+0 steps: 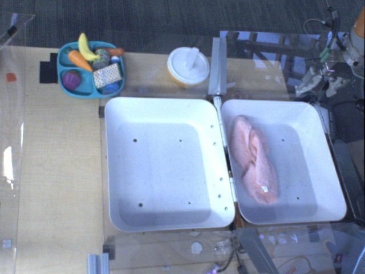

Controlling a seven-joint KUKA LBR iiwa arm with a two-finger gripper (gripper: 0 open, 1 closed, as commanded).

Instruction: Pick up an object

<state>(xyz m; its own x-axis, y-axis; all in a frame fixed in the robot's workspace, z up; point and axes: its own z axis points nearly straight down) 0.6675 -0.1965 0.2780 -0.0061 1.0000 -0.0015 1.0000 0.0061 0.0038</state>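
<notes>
The pink cloth (254,158) lies crumpled in the right bin (308,210), along that bin's left side, well apart from the claw (322,76) and nearer the camera than it. Its long axis runs from the near right to the far left, with the narrower end pointing away from the camera. The left bin (165,210) adjoins the right bin, farther left of the claw. On the desk (51,153), far left of the claw, 1 blue tray (67,89) holds toy food, including a banana (85,47). A lidded cup (188,66) stands between tray and claw. Claw state: cannot tell.
</notes>
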